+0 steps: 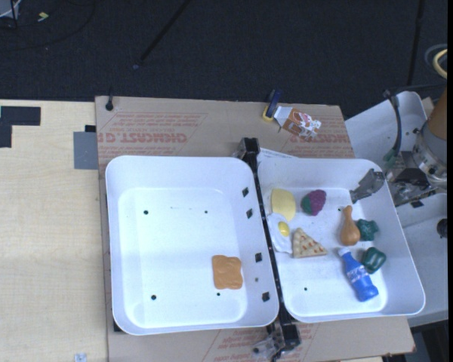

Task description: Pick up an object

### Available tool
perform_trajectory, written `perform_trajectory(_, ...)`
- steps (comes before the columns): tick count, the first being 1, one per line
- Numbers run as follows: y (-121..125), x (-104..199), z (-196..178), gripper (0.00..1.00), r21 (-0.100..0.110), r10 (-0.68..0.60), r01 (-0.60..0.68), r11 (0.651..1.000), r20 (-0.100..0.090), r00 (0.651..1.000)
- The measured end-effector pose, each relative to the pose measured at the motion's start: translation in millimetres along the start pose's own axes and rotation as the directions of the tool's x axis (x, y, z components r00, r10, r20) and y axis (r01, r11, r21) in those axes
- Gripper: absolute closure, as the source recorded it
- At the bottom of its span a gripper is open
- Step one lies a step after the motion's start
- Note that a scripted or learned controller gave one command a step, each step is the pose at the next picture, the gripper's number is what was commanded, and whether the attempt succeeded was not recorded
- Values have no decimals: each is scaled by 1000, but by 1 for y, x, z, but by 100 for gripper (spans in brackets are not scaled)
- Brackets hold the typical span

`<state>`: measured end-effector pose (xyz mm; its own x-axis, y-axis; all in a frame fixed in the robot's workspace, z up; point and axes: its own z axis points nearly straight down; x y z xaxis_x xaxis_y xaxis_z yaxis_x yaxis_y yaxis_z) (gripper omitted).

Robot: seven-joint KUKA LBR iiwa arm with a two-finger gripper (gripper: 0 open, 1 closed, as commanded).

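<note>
The right bin [408,292] holds several toy foods: a yellow piece [283,202], a purple piece [312,201], a fried egg [280,231], a triangular slice [308,245], a brown drumstick [349,227], two dark green pieces [367,229] [374,259] and a blue bottle [359,277]. An orange toast-like piece [227,271] lies alone in the left bin [124,202], near its front right. My gripper [376,181] hangs over the back right part of the right bin, just behind the drumstick, and I see nothing in it.
Behind the bins, on the cardboard sheet [174,130], lie a small printed packet [298,122] and a blue and yellow clip [271,105]. A black divider [261,232] runs between the two bins. The arm [430,149] comes in at the right edge.
</note>
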<state>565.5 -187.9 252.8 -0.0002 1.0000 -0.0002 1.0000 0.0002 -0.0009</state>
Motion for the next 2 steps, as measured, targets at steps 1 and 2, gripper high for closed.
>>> perform_trajectory(1, 54, 45, 82, 0, 6, -5, 5, 1000, -3, 1000)
perform_trajectory(2, 78, 94, 168, 0, 3, -3, 3, 1000, -4, 1000)
